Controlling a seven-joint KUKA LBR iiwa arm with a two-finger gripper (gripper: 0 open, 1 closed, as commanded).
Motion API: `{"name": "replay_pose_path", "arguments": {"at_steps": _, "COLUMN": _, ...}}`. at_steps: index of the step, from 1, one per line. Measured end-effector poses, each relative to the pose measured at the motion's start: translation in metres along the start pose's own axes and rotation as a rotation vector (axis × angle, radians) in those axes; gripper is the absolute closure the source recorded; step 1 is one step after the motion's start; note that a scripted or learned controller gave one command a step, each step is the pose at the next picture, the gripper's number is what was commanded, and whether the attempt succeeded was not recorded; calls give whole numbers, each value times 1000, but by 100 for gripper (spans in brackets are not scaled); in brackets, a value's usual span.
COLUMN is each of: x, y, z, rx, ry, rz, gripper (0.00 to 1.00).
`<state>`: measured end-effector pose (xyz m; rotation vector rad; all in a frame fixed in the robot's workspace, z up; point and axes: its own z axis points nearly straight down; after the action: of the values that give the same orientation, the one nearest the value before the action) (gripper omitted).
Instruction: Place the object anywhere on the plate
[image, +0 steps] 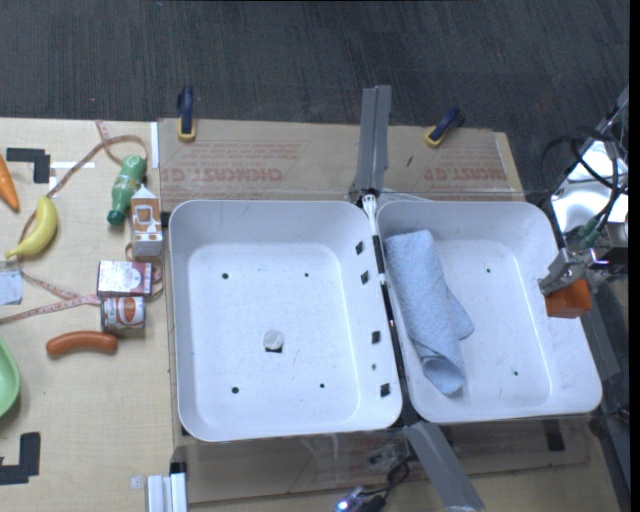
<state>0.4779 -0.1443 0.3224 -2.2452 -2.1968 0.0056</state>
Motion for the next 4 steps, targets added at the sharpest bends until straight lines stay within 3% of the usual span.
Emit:
{"name": "replay_pose_path", "arguments": {"at_steps": 1, "x": 37, "y": 0, "z": 5, "rx": 1, "ry": 1, "rz": -137, "gripper": 100}}
{"name": "replay_pose_path", "arguments": {"at_steps": 2, "x": 14, "y": 0, "z": -7, "rx": -1, "ry": 0, "rz": -329, "gripper": 100}}
{"name": "replay_pose_path", "arguments": {"at_steps": 3, "x": 106, "y": -2, "z": -41, "rx": -2, "ry": 0, "rz": -321, "gripper": 100}}
{"name": "replay_pose_path", "arguments": {"at_steps": 4, "x": 40, "y": 0, "z": -43, "rx": -2, "ry": -1, "rz": -521, "gripper": 100}}
